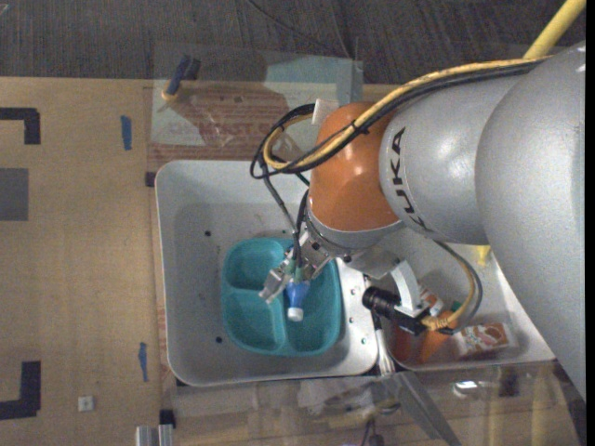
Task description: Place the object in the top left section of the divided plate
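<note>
Over the teal divided plate (279,295) in the left bin (186,249), the gripper (290,282) grips a blue-and-white object (297,300).

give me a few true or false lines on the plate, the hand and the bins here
1. The divided plate is teal. True.
2. The plate lies in the right bin. False: it lies in the left bin.
3. The hand is above the plate. True.
4. A small blue and white object shows at the hand, over the plate. True.
5. The arm enters from the view's left. False: it reaches in from the right.
6. The right bin holds a second teal plate. False: it holds orange and red items.
</note>
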Controlling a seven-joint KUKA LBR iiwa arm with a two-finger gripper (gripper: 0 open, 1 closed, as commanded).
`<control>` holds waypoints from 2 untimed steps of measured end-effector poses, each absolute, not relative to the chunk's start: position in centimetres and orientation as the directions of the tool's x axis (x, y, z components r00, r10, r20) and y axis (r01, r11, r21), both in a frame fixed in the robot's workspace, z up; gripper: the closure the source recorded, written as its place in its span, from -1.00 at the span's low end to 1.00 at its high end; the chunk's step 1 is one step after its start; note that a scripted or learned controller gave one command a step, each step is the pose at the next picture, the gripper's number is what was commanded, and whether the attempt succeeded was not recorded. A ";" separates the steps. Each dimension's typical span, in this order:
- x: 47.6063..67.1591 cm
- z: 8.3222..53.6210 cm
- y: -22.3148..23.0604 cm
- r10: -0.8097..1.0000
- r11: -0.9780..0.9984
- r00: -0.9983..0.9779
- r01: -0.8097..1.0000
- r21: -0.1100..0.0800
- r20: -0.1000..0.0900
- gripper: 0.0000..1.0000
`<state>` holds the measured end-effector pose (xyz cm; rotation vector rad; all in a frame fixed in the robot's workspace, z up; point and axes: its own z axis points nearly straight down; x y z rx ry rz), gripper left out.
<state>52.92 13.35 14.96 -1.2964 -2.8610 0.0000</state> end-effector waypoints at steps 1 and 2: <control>53.1 16.0 13.2 0.755 0.656 -0.656 0.755 0.003 -0.001 1.00; 47.9 20.3 15.2 0.731 0.683 -0.683 0.731 -0.001 0.001 1.00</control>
